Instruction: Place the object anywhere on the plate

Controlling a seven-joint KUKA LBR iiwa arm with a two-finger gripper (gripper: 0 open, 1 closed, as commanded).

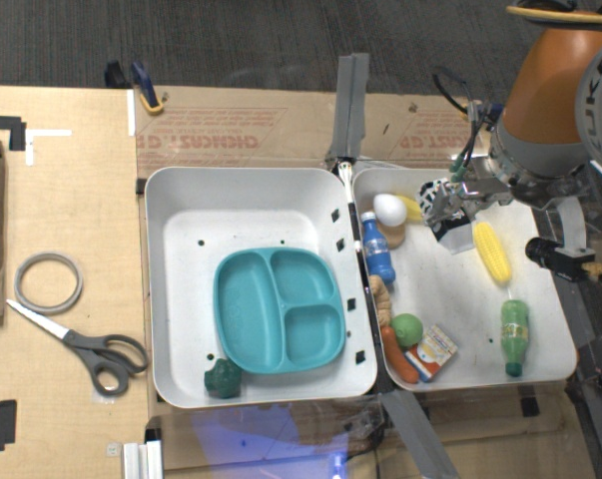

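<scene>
- Desk [61,188]: scissors [86,345] and tape roll [49,280] lie left.
- Left bin [171,218]: teal plate [279,309], green lump [222,378] at its near corner.
- Right bin [460,312]: egg [388,209], bottle [377,249], corn [492,252], green bottle [514,335].
- Pincer [442,208]: far right bin; grip state cannot be told.

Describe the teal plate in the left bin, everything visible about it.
The teal plate is a rounded-rectangle tray, plastic by its look, with raised ridges dividing it into three compartments: one long one on its left, two smaller ones on its right. It lies flat on the floor of the left bin, toward the near side, turned slightly askew. A small dark green object sits at its near-left corner, touching or almost touching the rim. No other object lies on the plate.
</scene>
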